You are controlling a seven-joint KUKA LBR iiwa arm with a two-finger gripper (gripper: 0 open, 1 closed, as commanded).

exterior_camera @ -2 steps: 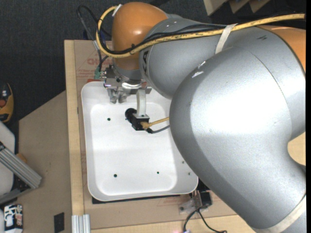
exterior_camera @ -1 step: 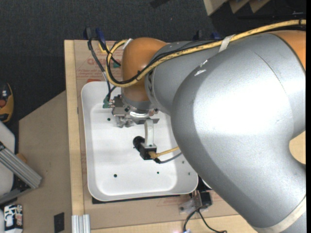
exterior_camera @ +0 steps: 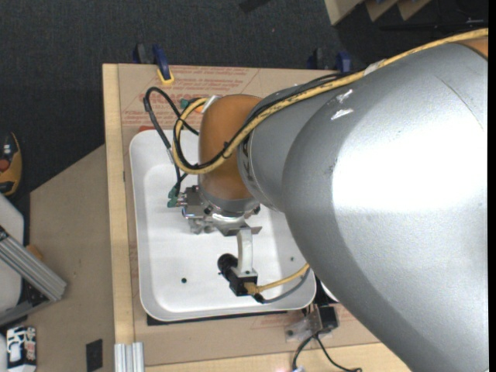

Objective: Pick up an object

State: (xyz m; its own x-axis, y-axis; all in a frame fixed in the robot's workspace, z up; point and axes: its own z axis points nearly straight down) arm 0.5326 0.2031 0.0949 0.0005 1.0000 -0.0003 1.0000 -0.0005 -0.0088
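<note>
Bench (exterior_camera: 115,231) edge is running down the left, with the white bin (exterior_camera: 155,239) lying just inside it. Bare floor along the bin's left wall is leaving room for a sideways shift. A dark speck (exterior_camera: 184,280), too small to identify, is sitting near the front rim. The gripper (exterior_camera: 221,223) is hanging low over the bin's middle, seemingly reaching down for a grasp. Whether it is released or clenched I cannot tell, and any object is lying hidden beneath it. Next is calling for a straight lift. The arm (exterior_camera: 372,192) is covering the right side.
</note>
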